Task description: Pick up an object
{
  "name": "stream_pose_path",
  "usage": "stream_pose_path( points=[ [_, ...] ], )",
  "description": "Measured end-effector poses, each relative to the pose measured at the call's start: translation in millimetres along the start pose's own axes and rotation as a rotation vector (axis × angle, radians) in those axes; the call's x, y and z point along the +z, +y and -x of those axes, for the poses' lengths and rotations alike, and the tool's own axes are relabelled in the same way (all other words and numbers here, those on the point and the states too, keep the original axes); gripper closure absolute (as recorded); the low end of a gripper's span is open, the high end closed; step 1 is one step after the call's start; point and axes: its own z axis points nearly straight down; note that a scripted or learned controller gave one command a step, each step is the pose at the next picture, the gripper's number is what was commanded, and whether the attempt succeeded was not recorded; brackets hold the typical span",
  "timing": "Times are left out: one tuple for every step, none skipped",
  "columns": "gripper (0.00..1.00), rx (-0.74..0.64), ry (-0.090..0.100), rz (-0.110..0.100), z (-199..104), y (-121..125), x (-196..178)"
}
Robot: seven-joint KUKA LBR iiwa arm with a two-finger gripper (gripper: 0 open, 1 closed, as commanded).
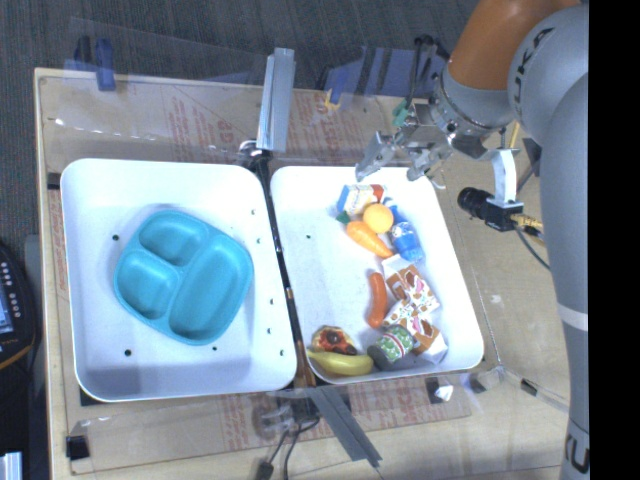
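The gripper (pixel 400 158) is hanging over the far rim of the right bin (pixel 325 268), in the upper right of the frame, below the arm's orange band (pixel 500 28). Its fingers (pixel 378 156) are standing apart, with nothing between them.

The objects are lying in the right half of the right bin. Nearest the fingers, just below them in the frame, a small white and blue carton (pixel 355 198) is sitting against an orange ball (pixel 377 217). A toy carrot (pixel 366 238) is lying just below the ball, and a blue bottle (pixel 405 240) is lying at the ball's right. Further down the frame, a red sausage (pixel 376 298) is lying beside a patterned packet (pixel 413 298). At the bin's near edge, a banana (pixel 340 364) is resting below a pizza slice (pixel 332 341), with a small green can (pixel 392 346) to their right.

The left bin (pixel 90 268) is carrying a blue divided tray (pixel 185 273), well apart from the gripper. Both bins are sitting on the worktop (pixel 150 118).
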Motion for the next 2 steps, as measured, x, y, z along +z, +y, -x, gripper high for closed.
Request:
stream_pose_path(
  points=[
    [0.00, 0.000, 0.001, -0.002, 22.4, 16.1, 145.5],
    [1.00, -0.006, 0.001, 0.000, 20.6, 17.5, 134.0]
  ],
)
